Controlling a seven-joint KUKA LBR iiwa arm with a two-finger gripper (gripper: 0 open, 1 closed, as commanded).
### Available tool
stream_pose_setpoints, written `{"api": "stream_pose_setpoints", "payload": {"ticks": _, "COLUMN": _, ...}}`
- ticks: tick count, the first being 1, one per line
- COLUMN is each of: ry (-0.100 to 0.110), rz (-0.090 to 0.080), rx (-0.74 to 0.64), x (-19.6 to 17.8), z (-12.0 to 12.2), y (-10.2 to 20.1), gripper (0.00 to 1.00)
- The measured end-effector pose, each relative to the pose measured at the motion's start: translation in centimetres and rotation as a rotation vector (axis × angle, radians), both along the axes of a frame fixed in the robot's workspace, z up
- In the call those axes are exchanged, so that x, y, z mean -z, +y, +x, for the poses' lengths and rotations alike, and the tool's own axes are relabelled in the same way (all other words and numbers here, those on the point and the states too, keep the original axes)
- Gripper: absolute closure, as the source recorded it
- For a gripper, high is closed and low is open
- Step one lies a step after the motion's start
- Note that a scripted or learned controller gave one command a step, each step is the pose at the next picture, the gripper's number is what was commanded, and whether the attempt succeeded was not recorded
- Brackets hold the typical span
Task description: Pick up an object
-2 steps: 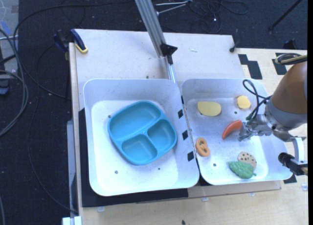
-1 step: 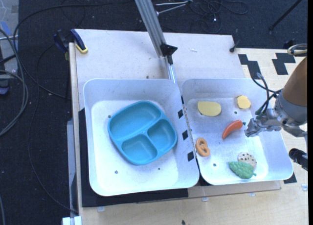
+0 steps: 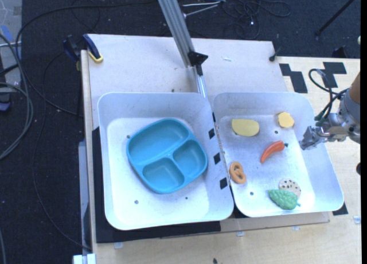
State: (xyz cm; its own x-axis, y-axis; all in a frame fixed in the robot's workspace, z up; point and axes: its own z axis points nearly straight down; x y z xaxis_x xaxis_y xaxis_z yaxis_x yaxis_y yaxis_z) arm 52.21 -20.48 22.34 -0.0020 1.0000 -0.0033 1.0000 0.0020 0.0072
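Gripper (image 3: 308,140) hovers at the right bin's (image 3: 321,168) three o'clock rim; whether it is open or closed cannot be told. Orange carrot (image 3: 272,150) lies just at its nine o'clock, untouched.

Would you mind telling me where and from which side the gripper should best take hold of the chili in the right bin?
Probably across its middle, coming straight down from above. The chili is long and thin and lies flat and slanted, its narrow tip toward the pretzel, so the fingers would best close across its width. It lies apart from its neighbours, with bare floor on both flanks, and the gripper is just to its right.
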Motion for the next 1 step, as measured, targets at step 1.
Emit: {"api": "stream_pose_setpoints", "payload": {"ticks": 1, "ry": 0.0, "rz": 0.0, "rx": -0.001, "x": -5.35, "z": 0.16, "y": -0.04, "gripper": 1.0}}
